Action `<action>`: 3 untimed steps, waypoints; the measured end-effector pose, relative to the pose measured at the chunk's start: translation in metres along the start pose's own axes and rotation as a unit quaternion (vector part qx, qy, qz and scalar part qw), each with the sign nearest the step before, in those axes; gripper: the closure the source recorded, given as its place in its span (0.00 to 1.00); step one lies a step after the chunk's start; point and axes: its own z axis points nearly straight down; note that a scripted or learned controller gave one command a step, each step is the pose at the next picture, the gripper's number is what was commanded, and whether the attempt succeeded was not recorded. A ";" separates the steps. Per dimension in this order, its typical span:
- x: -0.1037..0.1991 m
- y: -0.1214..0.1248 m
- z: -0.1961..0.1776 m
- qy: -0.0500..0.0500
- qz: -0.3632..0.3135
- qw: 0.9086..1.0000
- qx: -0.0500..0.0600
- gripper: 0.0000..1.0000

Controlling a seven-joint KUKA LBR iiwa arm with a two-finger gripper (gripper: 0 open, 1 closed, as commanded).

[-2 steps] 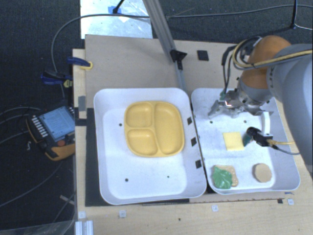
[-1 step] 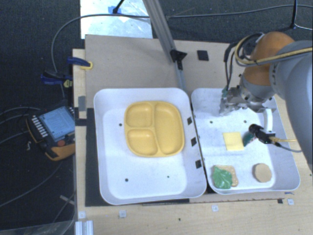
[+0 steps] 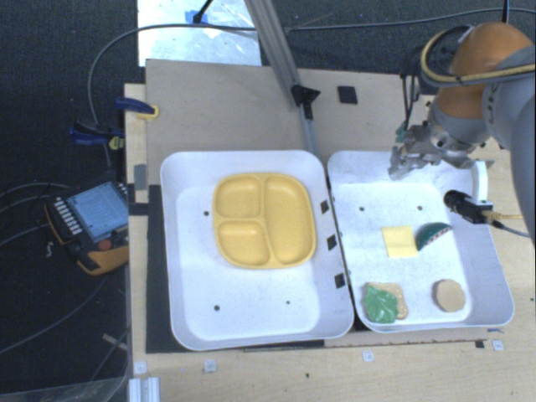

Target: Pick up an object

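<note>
Bench with two white bins: yellow tray point(image 3: 265, 221) left, right bin point(image 3: 486, 308) holds four small objects. Gripper point(image 3: 405, 161) hovers at its far edge; grasp state unclear, apparently nothing lifted yet.

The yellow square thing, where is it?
The yellow square lies flat in the right bin, about the middle, just left of the dark green piece and above the green toy.

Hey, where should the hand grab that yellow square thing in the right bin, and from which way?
Probably straight down from above, closing across two opposite edges of the yellow square. It lies flat on the right bin floor, with straight parallel sides. The dark green piece sits close to its right edge, so pinching the near and far edges looks safer.
</note>
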 end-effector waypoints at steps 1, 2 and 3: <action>0.000 0.002 -0.052 0.000 -0.001 1.000 0.001 1.00; 0.053 -0.014 -0.066 0.002 -0.003 1.000 0.003 1.00; 0.104 -0.025 -0.057 0.002 -0.002 1.000 0.005 1.00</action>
